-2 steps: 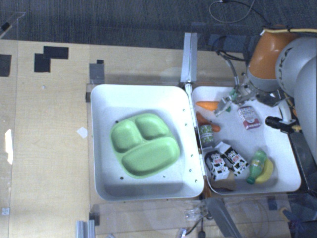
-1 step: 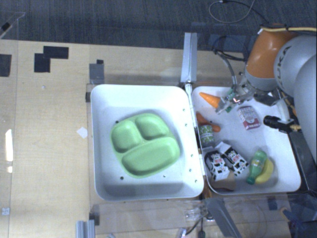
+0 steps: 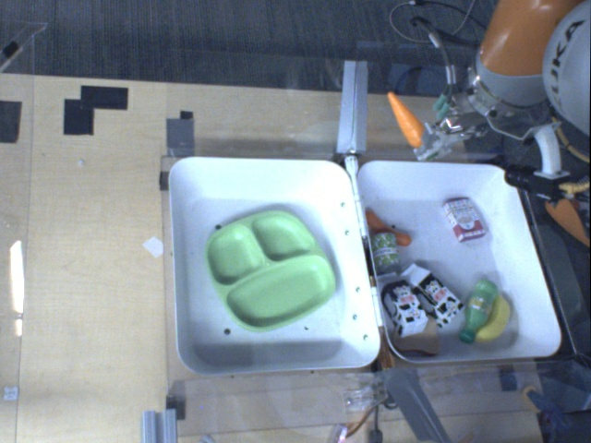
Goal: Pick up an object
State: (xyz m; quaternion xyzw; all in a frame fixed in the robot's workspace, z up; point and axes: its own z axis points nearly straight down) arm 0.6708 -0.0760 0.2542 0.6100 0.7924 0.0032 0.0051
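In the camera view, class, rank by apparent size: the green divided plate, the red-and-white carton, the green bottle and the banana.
1. green divided plate
2. Unsure: the green bottle, banana and red-and-white carton look alike in size, and the bottle overlaps the banana.

Divided tray in left bin

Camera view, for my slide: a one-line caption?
Gripper holds a carrot above the right bin; green tray in left bin.

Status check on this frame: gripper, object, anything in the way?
Gripper above right bin's far rim, beside carrot. Grasp not confirmed. No obstruction around carrot.
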